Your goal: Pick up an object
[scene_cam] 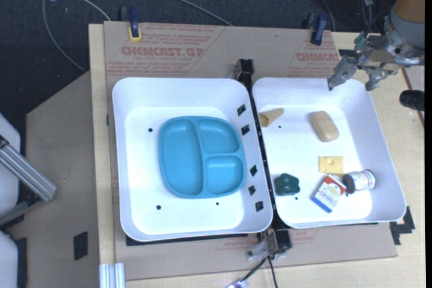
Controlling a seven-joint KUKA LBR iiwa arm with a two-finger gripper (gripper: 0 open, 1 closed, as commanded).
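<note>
Hovering over the far right corner of the right white bin (385, 145), the two-finger gripper (356, 75) has its fingers spread apart with nothing between them; one dark fingertip (335, 80) hangs just above the bin's far rim, the other toward the bench's right edge. The grey arm with its orange band (410, 3) reaches in from the right.

At the left, the left shallow white bin (128, 145) holds a light blue plastic tray with three compartments (201, 156), lying flat near the bin's middle.

In the right bin, a small tan wedge-shaped piece (271, 117) lies close to the left wall near the far edge. A dark green rounded lump (287, 185) sits near the left wall toward the near edge. A beige oval block like a bread roll (324, 125) rests in the far half, below the gripper and apart from it. A flat pale yellow square (330, 164) lies near the middle. Just nearer the front edge, a small blue, white and red carton (327, 193) touches a little white jar with a dark lid (359, 181) lying on its side, close to the right wall.
</note>
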